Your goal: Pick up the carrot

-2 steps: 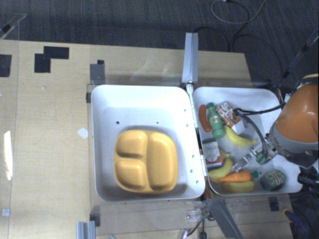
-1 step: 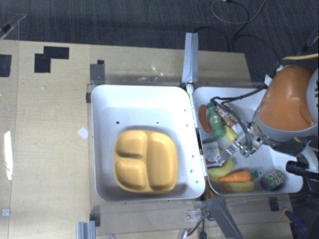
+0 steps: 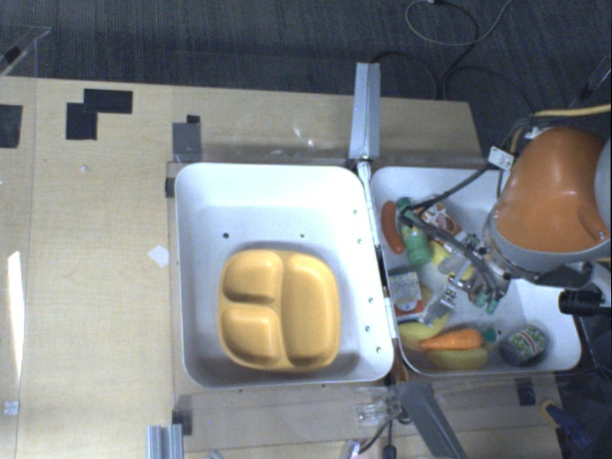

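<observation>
From above, the bench (image 3: 86,256) carries two shallow white bins side by side. The left bin (image 3: 201,218) holds a yellow divided tray (image 3: 280,308), lying flat toward the 6 o'clock part of its floor. The right bin (image 3: 564,352) is crowded with small items.

The carrot (image 3: 456,339) lies on its side near the right bin's 6 o'clock wall, its narrow end pointing toward 9 o'clock. It rests on or against a yellow banana (image 3: 449,354) (the two touch along their length). Just beside the carrot at 3 o'clock sits a round grey-green can (image 3: 524,344). Toward 11 o'clock in the bin are a red sausage-like item (image 3: 389,224) by the wall and a green bottle (image 3: 416,244) next to it, with a small flat packet (image 3: 405,288) lying at 6 o'clock from them.

The arm (image 3: 555,199) enters from 3 o'clock, its orange band bulking over the bin's right half. The gripper (image 3: 463,280) hangs at about 12 o'clock from the carrot, near it but apart. Nothing shows between its fingers; whether they stand wide or narrow cannot be told from this angle.
</observation>
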Controlling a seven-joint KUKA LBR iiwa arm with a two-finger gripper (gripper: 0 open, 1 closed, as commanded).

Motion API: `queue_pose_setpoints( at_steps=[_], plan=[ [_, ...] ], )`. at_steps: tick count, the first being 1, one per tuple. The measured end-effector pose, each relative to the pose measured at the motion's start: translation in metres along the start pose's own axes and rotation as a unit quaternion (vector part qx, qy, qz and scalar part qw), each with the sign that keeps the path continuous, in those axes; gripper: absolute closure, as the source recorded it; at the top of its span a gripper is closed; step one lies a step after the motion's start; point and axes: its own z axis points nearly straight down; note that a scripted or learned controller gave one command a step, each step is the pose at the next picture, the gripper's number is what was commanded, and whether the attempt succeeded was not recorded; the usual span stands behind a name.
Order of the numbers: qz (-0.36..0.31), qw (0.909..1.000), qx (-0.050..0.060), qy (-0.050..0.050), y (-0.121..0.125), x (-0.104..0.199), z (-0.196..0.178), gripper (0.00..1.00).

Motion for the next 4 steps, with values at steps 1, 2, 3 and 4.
queue_pose_setpoints(
  at_steps=[1,2,3,4],
  plan=[
    [-0.119,0.9929,0.001,0.001,-0.035,-0.021,0.070,0.00],
    [-0.124,0.9923,0.000,-0.004,-0.025,-0.021,0.094,0.00],
    [-0.122,0.9924,-0.003,-0.012,-0.022,-0.025,0.081,1.00],
    [-0.102,0.9948,-0.001,0.000,0.057,-0.005,0.000,1.00]
  ],
)
